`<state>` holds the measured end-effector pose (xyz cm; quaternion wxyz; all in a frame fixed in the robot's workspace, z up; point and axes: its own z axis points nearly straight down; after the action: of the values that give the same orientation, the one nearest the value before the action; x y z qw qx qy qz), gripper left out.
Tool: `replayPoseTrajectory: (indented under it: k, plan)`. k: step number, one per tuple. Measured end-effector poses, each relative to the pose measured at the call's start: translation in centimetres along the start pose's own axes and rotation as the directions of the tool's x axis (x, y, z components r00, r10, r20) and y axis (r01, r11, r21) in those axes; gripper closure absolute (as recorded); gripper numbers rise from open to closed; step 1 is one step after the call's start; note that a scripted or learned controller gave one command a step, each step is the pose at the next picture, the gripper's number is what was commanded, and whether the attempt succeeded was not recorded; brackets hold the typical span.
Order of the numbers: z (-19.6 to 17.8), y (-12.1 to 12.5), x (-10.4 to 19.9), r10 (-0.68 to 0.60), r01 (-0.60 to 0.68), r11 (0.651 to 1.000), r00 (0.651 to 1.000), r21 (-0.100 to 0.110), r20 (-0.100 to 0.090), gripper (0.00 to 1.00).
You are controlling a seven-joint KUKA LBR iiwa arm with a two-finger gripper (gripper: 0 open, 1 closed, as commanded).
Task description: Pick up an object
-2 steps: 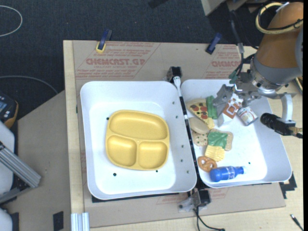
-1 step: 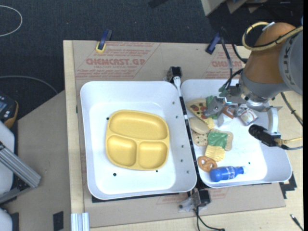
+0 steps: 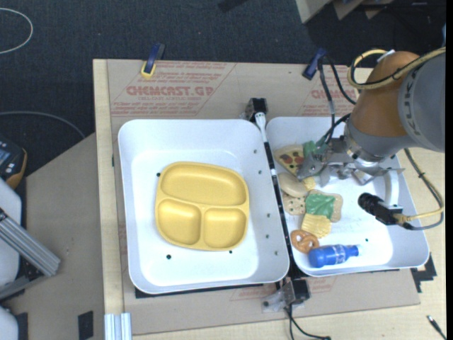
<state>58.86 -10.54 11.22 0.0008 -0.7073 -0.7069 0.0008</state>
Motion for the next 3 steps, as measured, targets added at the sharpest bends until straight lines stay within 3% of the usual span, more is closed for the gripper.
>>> replayPoseTrajectory:
  k: [1, 2, 3]
  plan:
    - [0.7, 0.5, -0.2, 0.001, -0.001, 1.000, 1.000, -0.021, 0.005, 0.00]
    - [-0.5, 0.7, -0.5, 0.002, -0.002, 1.000, 1.000, -0.028, 0.012, 1.00]
    - [-5.6, 1.8, 0.0, -0.002, 0.002, 1.000, 1.000, -0.009, 0.001, 1.00]
